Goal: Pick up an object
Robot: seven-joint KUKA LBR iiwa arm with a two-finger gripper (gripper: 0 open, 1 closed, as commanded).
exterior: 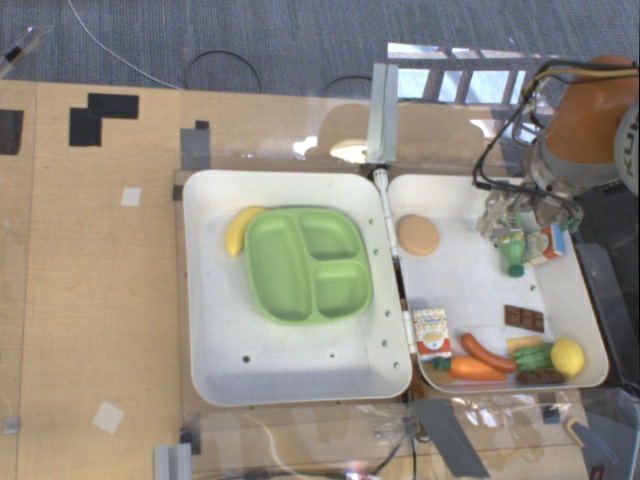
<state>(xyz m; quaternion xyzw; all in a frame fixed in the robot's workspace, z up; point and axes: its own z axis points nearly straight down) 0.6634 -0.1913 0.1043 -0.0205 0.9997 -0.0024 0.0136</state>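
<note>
My gripper point(518, 218) hangs over the upper right part of the right bin point(460, 278), below the orange band of the arm point(590, 118). Directly under it is a small green object point(514, 258), and a red, white and blue packet point(554, 243) lies beside that. Whether the green object is touched by the gripper is not clear from this angle. A round tan bun point(418, 235) lies apart at the bin's upper left.
Along the right bin's near edge lie a small carton point(430, 330), a carrot point(475, 369), a sausage point(487, 352), a chocolate piece point(523, 318), a green vegetable point(534, 357) and a lemon point(567, 357). The left bin point(290, 368) holds a green divided plate point(305, 265) and a banana point(238, 230).
</note>
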